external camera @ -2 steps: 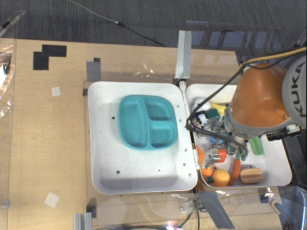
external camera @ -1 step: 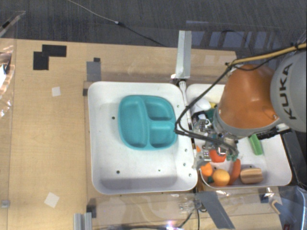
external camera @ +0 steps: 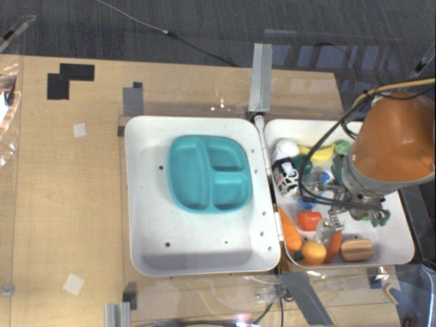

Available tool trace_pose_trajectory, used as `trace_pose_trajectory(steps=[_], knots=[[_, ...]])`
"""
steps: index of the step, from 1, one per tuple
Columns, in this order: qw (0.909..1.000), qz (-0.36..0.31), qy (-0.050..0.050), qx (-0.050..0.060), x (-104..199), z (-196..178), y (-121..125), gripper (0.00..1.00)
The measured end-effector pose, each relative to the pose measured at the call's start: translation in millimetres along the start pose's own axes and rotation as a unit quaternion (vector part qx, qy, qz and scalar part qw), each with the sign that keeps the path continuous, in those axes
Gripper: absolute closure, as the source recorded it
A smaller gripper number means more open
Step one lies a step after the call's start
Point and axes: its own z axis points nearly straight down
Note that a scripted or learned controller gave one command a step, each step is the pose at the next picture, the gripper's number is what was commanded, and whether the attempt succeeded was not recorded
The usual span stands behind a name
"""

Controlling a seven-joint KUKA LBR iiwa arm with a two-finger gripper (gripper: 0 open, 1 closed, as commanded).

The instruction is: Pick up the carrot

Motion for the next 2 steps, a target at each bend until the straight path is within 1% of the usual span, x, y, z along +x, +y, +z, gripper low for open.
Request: trace_pose_trajectory(steps=[1,2], knots=[[0.9991,0.043,0.002,-0.001,-27.7,56.2,-28.8,0.0],[0.9997,0.026,-0.001,0.0,-21.6,79.6,-28.1,0.0]])
